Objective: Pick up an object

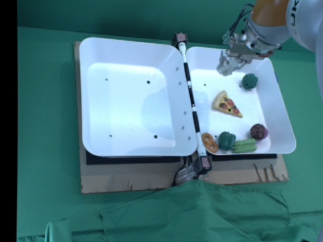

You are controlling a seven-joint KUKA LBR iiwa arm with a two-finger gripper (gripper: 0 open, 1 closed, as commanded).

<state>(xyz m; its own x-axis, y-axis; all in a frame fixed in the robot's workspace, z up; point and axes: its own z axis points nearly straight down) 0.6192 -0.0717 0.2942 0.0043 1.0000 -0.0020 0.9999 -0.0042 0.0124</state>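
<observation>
Six toys lie in the right bin (282,135), the green pepper (249,80) just beside and below the claw (225,68), whose grip I cannot tell, so it should centre over that before closing.

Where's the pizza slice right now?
The pizza slice lies near the middle of the right bin, below the gripper, with the dark green pepper up to its right and the pretzel below it.
</observation>
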